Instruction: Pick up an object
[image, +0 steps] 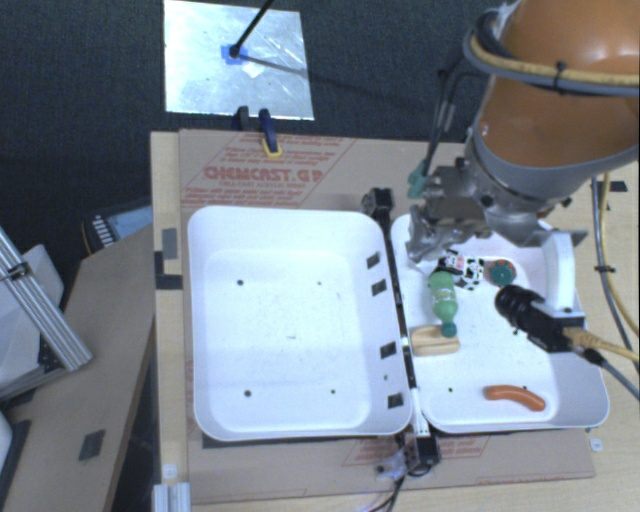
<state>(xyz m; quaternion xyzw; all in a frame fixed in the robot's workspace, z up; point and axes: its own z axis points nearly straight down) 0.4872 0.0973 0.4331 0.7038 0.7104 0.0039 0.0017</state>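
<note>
As the gripper (432, 243) hung low in the right bin (575, 400), jaw state unreadable, the green bottle (443, 298) lay just below it: light, rigid, slick plastic, probably best pinched across the body.

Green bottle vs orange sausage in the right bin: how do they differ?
Colour: the green bottle is green with a teal cap end; the orange sausage is orange-red throughout.
Pose: the green bottle lies pointing toward the near side of the right bin; the orange sausage lies crosswise.
Neighbours: the green bottle's cap end meets the tan block; the orange sausage lies alone.
Shared: both lie flat in the right bin.
</note>
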